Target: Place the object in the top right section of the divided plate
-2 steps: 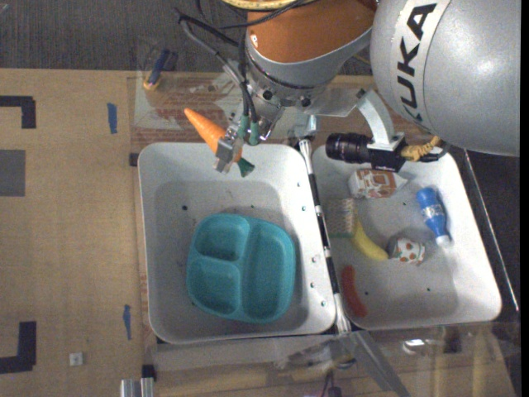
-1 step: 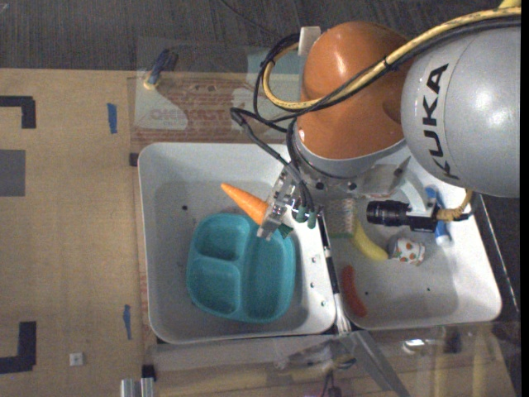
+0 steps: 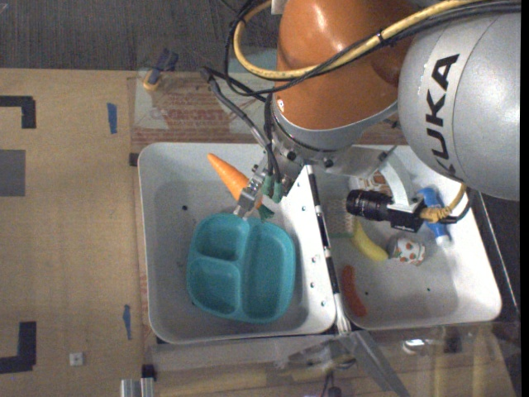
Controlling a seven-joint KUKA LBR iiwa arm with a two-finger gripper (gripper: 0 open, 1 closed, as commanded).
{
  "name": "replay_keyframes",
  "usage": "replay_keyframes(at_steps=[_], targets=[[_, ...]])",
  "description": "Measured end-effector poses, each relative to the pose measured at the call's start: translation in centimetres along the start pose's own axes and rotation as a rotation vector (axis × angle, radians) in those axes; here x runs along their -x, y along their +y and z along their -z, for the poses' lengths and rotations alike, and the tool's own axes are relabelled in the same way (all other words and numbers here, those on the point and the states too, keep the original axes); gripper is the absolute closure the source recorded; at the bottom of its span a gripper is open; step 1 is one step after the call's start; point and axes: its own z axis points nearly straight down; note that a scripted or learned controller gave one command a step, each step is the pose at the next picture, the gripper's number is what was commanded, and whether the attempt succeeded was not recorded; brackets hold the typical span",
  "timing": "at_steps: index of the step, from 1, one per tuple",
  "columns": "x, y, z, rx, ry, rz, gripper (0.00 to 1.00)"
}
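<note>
My claw [image 3: 252,195] hangs over the left bin [image 3: 161,222], tips at the near end of the carrot [image 3: 228,174], just above the top edge of the teal plate [image 3: 242,270]. I can't tell from here whether the claw is apart or clamped on the carrot. The carrot lies in the bin beside the plate, long axis slanting, thin tip pointing up-left, fat end toward me. I reckon this is the pick-up; next I need a sure grip, then a short carry to the plate's top right section.
</note>
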Motion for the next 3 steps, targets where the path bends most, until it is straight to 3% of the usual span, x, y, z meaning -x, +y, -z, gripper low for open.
replay_keyframes(at_steps=[1,2,3], targets=[[-0.1,0.3,0.7,-0.002,0.0,0.005,1.0],[1.5,-6.0,-1.6,-0.002,0.003,0.037,1.0],[0.7,-0.4,-15.6,-0.002,0.003,0.04,1.0]])
